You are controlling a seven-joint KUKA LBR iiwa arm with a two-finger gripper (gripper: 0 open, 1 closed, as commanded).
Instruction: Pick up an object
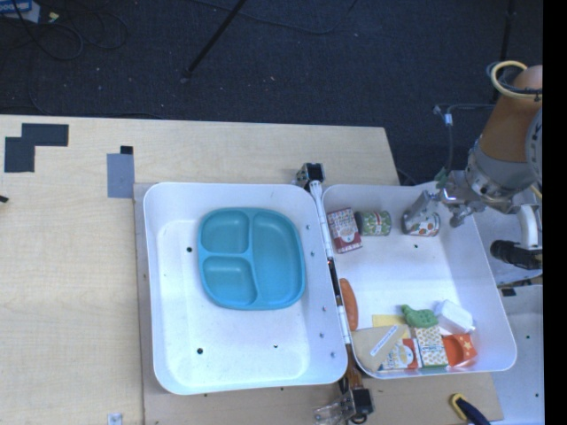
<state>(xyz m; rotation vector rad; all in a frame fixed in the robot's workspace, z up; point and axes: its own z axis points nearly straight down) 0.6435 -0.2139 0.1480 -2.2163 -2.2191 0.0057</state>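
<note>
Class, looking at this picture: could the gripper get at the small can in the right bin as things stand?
Probably yes. The small can lies open from above near the back wall, apart from the red carton, and the gripper sits close beside it.

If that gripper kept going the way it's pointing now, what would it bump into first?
The gripper points down and leftward into the right bin. A small red-and-white item sits right at its tip, so it would probably meet that first, though depth is hard to judge from one view.
</note>
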